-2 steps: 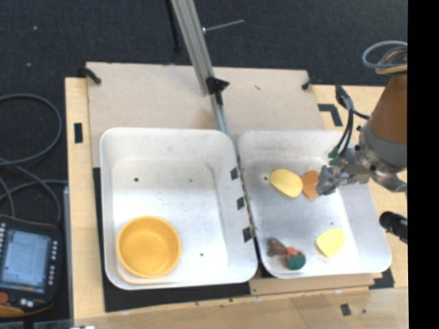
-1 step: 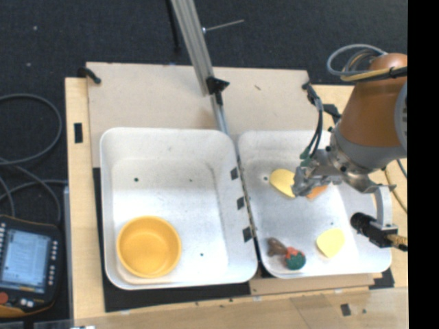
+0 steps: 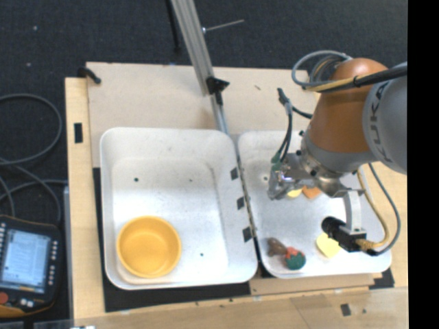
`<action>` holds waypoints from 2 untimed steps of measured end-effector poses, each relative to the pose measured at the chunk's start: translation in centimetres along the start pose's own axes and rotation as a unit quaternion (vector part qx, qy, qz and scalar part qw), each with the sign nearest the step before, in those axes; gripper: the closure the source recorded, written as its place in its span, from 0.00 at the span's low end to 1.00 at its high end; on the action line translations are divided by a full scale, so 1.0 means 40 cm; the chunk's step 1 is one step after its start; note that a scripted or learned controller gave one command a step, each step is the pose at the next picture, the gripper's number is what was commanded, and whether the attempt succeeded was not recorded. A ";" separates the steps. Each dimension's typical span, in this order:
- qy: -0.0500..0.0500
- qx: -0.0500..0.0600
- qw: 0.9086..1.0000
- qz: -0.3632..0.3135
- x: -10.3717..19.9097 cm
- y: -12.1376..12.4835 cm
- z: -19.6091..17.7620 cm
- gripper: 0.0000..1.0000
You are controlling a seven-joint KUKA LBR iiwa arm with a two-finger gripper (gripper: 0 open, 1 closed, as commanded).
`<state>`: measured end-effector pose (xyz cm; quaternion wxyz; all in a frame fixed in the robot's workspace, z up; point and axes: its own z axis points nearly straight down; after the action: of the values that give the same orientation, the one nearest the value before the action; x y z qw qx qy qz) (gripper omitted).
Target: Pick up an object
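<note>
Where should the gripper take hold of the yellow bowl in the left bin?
Probably by the rim: the yellow bowl sits upright, mouth open. Come straight down with one finger inside, one outside, on its right edge, away from the bin wall.

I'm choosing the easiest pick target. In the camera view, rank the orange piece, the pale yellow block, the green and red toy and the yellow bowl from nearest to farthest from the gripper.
1. Orange piece: right bin, right beside the gripper.
2. Pale yellow block: right bin, near its front edge.
3. Green and red toy: right bin's front edge; close to the block's distance, so the order is uncertain.
4. Yellow bowl: left bin, front corner.
</note>
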<state>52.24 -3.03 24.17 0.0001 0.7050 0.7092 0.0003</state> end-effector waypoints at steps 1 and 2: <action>0.001 0.000 1.000 -0.001 0.143 0.020 0.009 1.00; 0.001 0.000 1.000 -0.002 0.288 0.017 -0.014 1.00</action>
<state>52.85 8.49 24.72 -0.0004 0.7038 0.7104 0.0013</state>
